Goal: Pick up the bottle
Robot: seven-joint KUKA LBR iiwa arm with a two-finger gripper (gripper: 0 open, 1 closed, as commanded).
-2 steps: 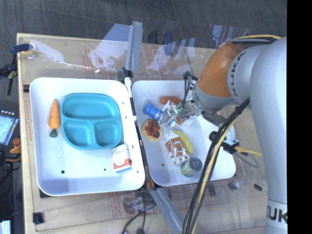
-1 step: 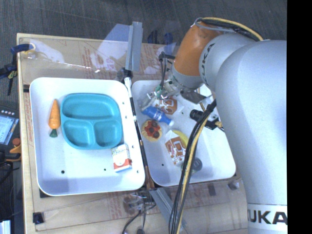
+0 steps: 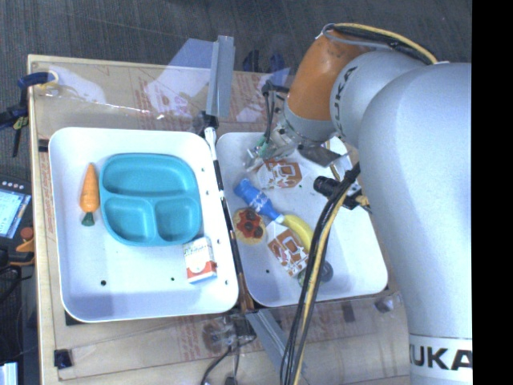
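The bottle (image 3: 257,200) is blue with a lighter cap end and lies on its side, slanting across the left-middle of the right bin (image 3: 357,275). My gripper (image 3: 264,148) hangs over the bin's far left corner, just beyond the bottle and apart from it. It is low over a crinkled snack packet (image 3: 282,174). The grey arm with its orange band (image 3: 321,70) reaches in from the right and hides the bin's right side.
In the right bin a banana (image 3: 299,230), a second packet (image 3: 288,251) and a round dark-red item (image 3: 250,228) crowd the bottle. The left bin (image 3: 72,287) holds a blue divided tray (image 3: 152,196), a carrot (image 3: 89,192) and a small red-and-white box (image 3: 199,261).
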